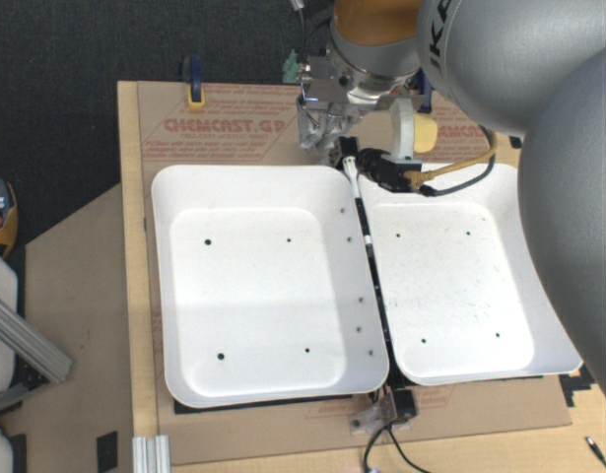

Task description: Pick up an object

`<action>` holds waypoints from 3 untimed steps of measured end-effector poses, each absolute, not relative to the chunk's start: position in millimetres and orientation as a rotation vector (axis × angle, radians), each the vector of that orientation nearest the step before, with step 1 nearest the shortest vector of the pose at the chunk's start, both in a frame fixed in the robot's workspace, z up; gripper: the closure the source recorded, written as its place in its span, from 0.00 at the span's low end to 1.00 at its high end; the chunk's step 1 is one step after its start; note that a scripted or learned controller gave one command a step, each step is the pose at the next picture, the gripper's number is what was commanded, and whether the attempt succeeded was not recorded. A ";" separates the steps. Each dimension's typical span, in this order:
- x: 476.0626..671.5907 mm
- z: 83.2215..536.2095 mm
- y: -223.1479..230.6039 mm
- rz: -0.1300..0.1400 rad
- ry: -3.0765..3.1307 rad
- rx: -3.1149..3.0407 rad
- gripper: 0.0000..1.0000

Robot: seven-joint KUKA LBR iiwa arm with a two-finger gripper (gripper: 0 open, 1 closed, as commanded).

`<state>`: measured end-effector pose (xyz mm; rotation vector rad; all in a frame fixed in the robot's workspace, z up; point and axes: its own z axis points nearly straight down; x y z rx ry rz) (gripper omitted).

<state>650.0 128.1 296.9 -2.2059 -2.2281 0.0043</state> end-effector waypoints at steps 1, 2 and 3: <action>610.1 196.9 229.1 0.010 -2.225 -2.208 1.00; 631.7 280.4 145.8 -0.009 -2.219 -2.233 1.00; 635.9 339.0 68.9 -0.008 -2.219 -2.234 1.00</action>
